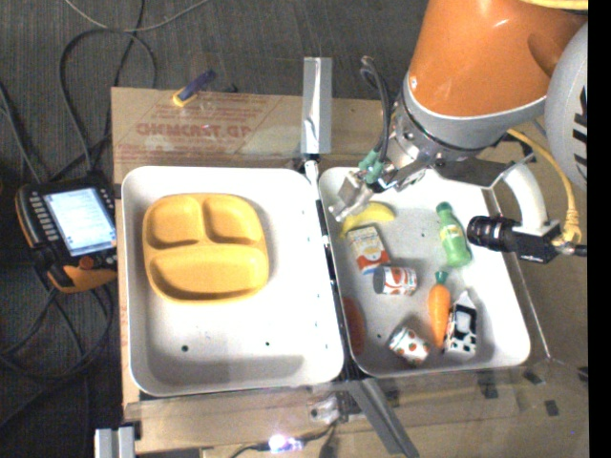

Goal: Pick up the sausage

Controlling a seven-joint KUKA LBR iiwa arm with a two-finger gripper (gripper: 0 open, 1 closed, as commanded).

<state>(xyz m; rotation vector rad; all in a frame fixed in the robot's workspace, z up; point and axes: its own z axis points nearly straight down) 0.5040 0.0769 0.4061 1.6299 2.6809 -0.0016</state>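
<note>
One sausage, seemingly, by right bin's left wall.

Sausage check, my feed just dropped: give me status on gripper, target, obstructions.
Gripper low over right bin's far left corner, by the banana. Sausage lies untouched at the bin's left wall, nearer the front. Small carton and can sit between.

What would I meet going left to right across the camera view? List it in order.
Handheld screen → yellow divided plate → sausage → red-and-white can → carrot → black-and-white carton. Banana, small carton and green bottle are left out because they overlap others in the order.
</note>
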